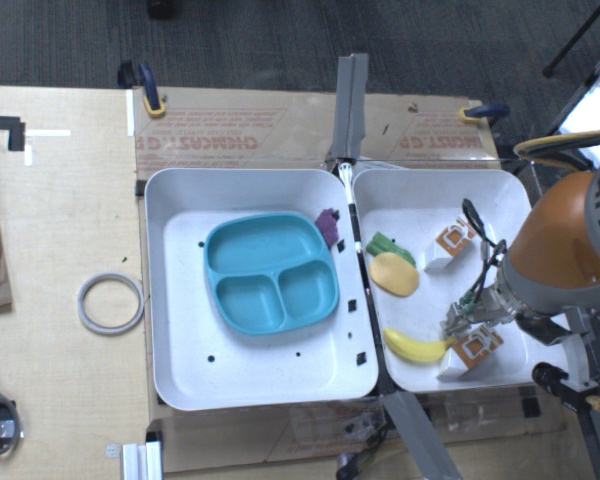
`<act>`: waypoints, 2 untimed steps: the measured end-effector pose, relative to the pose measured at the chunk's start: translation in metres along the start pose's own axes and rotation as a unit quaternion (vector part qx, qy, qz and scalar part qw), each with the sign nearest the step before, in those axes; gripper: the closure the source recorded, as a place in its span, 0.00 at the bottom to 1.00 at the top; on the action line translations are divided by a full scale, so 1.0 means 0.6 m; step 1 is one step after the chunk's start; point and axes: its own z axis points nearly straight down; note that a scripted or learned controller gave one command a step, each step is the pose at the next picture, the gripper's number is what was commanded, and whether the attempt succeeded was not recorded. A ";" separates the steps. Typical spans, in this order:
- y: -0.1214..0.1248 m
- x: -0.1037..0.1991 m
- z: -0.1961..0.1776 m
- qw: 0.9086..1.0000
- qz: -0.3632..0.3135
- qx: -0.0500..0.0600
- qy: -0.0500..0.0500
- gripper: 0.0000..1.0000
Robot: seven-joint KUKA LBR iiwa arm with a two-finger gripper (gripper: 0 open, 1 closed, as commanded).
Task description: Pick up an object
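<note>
Two shallow white bins sit side by side. Over the right bin (510, 193), the gripper (462, 318) hangs just above a smooth curved yellow banana (415, 346); its opening is unclear.

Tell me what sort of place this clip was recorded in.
Most likely a robotics lab bench set up for grasping trials: two white bins clamped side by side on a board, toy food such as a banana, and the robot arm reaching into the right bin.
</note>
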 end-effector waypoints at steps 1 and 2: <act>0.001 0.004 0.001 1.000 -0.027 0.000 0.000 1.00; -0.004 -0.055 -0.171 1.000 -0.015 0.000 -0.001 1.00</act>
